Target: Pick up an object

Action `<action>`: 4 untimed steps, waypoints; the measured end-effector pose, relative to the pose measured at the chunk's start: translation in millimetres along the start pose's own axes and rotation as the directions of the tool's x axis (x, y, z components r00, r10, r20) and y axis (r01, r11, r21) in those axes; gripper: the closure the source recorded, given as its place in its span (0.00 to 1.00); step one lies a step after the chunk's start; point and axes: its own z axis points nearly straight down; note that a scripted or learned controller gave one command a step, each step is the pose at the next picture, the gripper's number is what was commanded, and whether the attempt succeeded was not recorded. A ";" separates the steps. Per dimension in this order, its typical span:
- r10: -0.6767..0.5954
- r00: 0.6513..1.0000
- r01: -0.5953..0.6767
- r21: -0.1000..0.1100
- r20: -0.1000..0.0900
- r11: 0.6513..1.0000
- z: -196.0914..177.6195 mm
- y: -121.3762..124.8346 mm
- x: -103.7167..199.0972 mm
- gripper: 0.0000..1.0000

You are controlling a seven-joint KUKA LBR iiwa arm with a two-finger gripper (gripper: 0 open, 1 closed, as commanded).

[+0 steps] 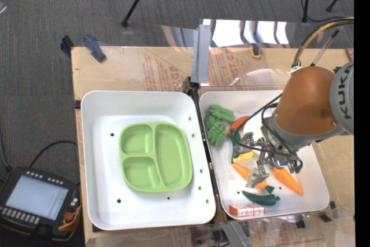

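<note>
- My gripper (258, 173) hangs low inside the right bin (321, 194), below my orange band (306, 104), which covers the bin's far right part.
- My fingers point down toward an orange toy carrot (243, 171) that lies on the bin floor; the tips are just above or touching it, and I cannot tell which.
- I cannot tell whether my jaws stand apart or together: the wrist hardware and the toys around them blur into one cluster, and nothing is plainly seen between the fingers.
- A second orange carrot (289, 180) lies just to the right of my gripper, pointing toward the bin's near right corner.
- A dark green pepper-like piece (261, 197) lies just on the near side of my gripper, on the bin floor.
- A small red-and-white box (247, 210) sits against the bin's near wall, beyond that green piece.
- A yellow piece (245, 155) lies just to the left of my wrist, partly hidden.
- A red-orange piece (239, 124) and a bumpy green toy vegetable (217, 126) lie in the bin's far left part, touching one another.
- The left bin (98, 124) sits just beside the right bin and bears a light green divided plate (156, 157) with three compartments.
- A teach pendant (36, 201) rests on the floor to the left of the left bin.
</note>
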 end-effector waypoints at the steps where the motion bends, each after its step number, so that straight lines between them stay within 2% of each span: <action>1: 0.155 0.988 -0.155 0.002 0.010 0.988 30.4 12.7 30.3 0.00; 2: 0.175 0.984 -0.175 0.002 0.016 0.985 27.7 10.0 -40.0 0.00; 3: 0.166 0.986 -0.166 0.004 0.029 0.986 25.8 24.0 47.2 0.00; 4: 0.161 0.987 -0.162 0.003 0.022 0.987 17.9 26.1 48.1 1.00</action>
